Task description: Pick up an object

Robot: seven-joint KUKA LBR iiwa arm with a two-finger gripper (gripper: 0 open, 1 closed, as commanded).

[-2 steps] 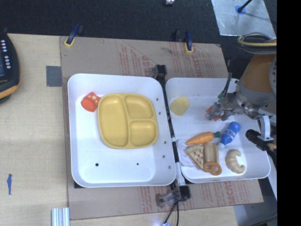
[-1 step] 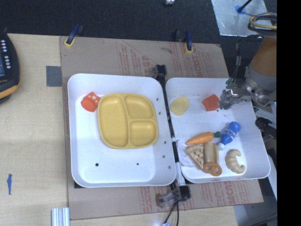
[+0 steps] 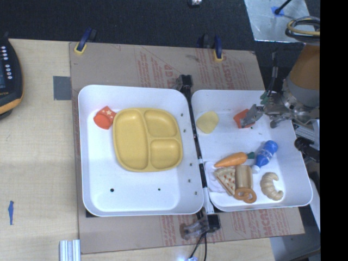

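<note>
Red object (image 3: 243, 118), beside jaws (image 3: 253, 115), right bin (image 3: 228, 145)

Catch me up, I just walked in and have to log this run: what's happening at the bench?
A grey arm with an orange band reaches in from the right, its gripper low over the right bin, right beside a small red object. Whether it grips that object cannot be told. The same bin holds a pale yellow piece, a carrot, a blue bottle and a croissant. The left bin holds a yellow divided plate.
</note>
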